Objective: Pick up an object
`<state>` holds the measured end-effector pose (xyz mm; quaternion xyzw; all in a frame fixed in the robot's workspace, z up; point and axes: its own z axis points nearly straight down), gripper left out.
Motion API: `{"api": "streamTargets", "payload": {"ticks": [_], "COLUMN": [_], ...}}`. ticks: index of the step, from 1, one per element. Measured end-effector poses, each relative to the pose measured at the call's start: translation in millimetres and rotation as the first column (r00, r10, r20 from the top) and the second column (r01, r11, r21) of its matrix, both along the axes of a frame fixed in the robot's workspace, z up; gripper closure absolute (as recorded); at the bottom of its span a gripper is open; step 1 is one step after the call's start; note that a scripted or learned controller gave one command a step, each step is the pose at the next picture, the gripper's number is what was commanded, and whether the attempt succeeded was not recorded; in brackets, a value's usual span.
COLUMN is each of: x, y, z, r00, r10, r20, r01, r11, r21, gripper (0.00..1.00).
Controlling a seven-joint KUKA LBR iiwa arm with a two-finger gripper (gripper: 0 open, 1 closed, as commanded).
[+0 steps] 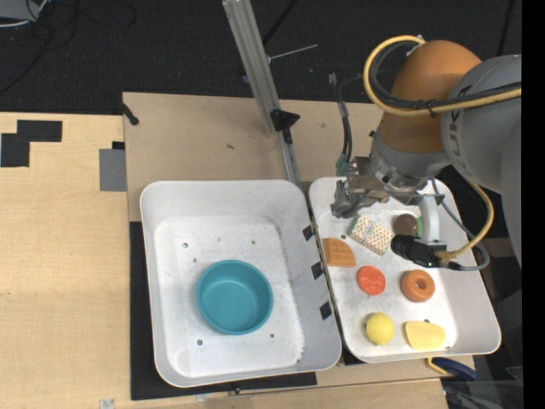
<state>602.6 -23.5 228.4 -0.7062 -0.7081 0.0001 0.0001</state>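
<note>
A yellow wedge (423,335) is seen at the right bin's (477,335) near edge; the patterned packet (371,233) lies just nearward of the claw (347,198), whose grip state cannot be told.

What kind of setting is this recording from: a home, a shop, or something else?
Most likely a robotics lab bench. A grey and orange arm reaches over two white bins, one with toy food such as a donut, and loose cables lie behind on dark flooring.

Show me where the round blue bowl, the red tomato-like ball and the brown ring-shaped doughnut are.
round blue bowl (235,296): camera view, inner floor.
red tomato-like ball (370,280): camera view, top surface.
brown ring-shaped doughnut (407,286): camera view, left of ring.
</note>
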Motion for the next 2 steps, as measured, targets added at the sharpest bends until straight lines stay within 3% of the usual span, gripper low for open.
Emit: {"api": "streamTargets", "payload": {"ticks": [2], "x": [17], "y": [98], "z": [-12], "r00": [1.0], "r10": [0.0], "r20": [-0.001], "r01": [0.0], "r11": [1.0], "r21": [0.0], "gripper": [1.0]}}
